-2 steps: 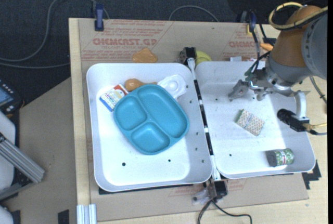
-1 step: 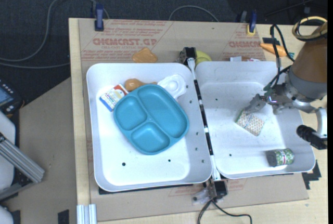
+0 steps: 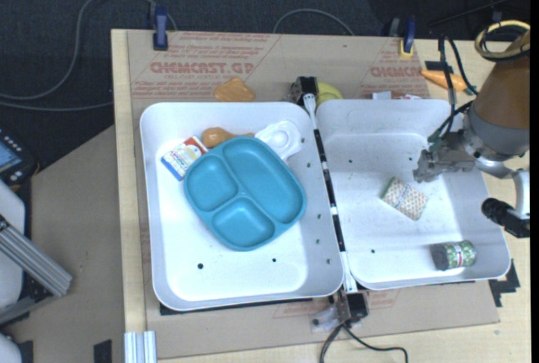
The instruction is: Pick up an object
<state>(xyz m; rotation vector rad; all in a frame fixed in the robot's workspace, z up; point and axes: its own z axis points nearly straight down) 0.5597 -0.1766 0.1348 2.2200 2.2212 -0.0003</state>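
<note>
Pincer (image 3: 427, 165) hangs over right bin (image 3: 370, 260), just up-right of small patterned packet (image 3: 406, 200) lying flat mid-bin, grip state indeterminate at this angle; packet judged light, soft and crinkly, probably best pinched across its narrow width, low against the floor.

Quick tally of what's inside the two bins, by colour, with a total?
Blue: 1, the divided tray in the left bin
White: 1, a lid-like piece beside the tray
Orange: 1, a small round item
White with blue and red print: 1, a small carton
White with a patterned print: 1, a packet in the right bin
Green: 1, a small can
Total: 6
</note>
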